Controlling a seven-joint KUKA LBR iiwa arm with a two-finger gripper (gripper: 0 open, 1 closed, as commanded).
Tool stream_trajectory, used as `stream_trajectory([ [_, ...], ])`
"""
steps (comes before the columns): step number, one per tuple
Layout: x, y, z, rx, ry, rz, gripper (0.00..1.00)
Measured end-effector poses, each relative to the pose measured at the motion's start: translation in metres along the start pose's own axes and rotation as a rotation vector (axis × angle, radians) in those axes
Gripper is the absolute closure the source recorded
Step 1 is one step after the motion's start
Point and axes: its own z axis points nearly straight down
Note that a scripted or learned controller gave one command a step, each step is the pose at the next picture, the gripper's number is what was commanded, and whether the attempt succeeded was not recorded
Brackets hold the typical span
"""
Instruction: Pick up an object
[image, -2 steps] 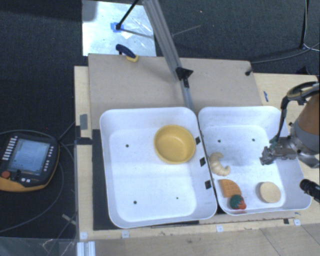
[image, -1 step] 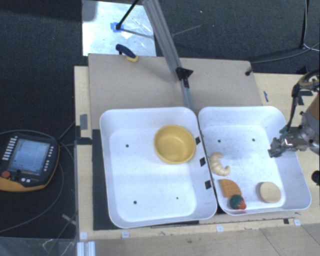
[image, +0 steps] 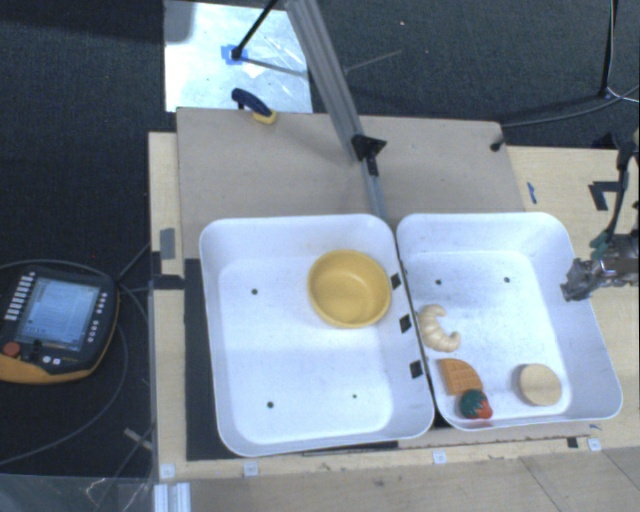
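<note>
Pendant (image: 50, 322) is lying on the floor at far left. Bowl (image: 349, 288), yellow, is sitting upright in the left bin (image: 240, 400) near its right wall. In the right bin (image: 500, 250) a pale croissant (image: 437, 327) is lying by the left wall, with an orange cracker (image: 460, 375), a small red-green fruit (image: 475, 405) and a tan disc (image: 539, 384) resting along the front. Gripper (image: 580, 282) is hanging over that bin's right rim, touching nothing; it is too small and blurred to tell how its fingers stand.
</note>
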Motion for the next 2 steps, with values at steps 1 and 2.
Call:
stream_trajectory([
  [1, 0.0, 0.001, -0.019, 0.004, 0.001, 0.0, 1.0],
  [2, 0.05, 0.009, -0.013, 0.005, 0.002, -0.004, 1.0],
])
